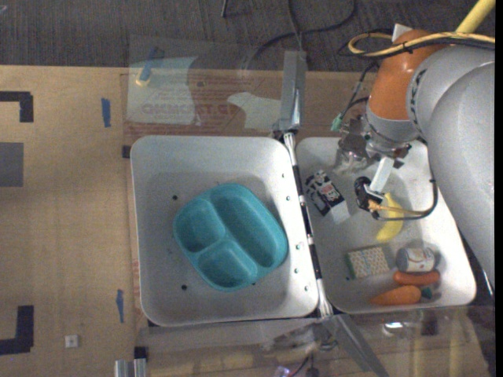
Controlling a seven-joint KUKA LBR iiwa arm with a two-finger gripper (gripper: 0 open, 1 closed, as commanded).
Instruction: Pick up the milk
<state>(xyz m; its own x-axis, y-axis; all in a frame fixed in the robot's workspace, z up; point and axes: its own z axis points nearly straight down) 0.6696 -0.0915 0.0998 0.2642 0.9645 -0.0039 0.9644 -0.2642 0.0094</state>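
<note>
The milk point(325, 193) is a small white and black carton with a bit of red. It lies tilted near the left wall of the right bin point(448, 293). My gripper point(351, 157) hangs over the back part of that bin, just up and to the right of the carton, under the orange-banded wrist point(399, 85). There is a small gap between gripper and carton, and nothing shows in its grasp.
A teal divided plate point(230, 235) lies in the left bin point(157, 171). In the right bin are a yellow banana point(389, 225), a speckled green box point(367, 262), a grey can point(416, 256) and two orange carrots point(397, 294) at the front.
</note>
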